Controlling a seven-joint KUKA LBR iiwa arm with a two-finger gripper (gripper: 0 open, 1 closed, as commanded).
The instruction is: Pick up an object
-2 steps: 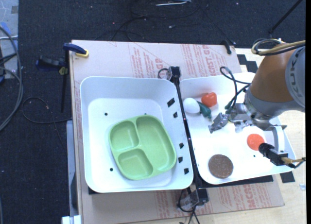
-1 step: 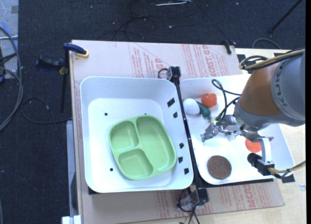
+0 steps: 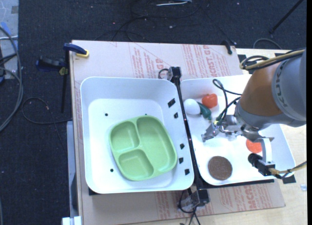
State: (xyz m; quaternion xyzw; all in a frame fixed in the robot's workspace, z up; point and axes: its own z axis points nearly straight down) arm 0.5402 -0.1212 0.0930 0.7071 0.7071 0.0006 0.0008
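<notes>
The right bin [image 3: 199,154] holds several small objects. A white egg-shaped piece [image 3: 191,106] lies at its far left, with a red piece [image 3: 209,100] and a dark green piece [image 3: 205,112] beside it. Near the front edge sits a brown round disc [image 3: 220,167]. An orange-red piece [image 3: 253,146] shows partly from under the wrist on the right. My gripper [image 3: 210,133] hangs low over the bin's middle, just below the green piece and above the disc. Nothing shows in its grasp.
The left bin [image 3: 97,86] holds a light green divided plate [image 3: 142,147]. A black divider with clips [image 3: 183,121] runs between the bins. The grey and orange arm [image 3: 270,94] covers the right bin's right side. Cables trail at the wrist.
</notes>
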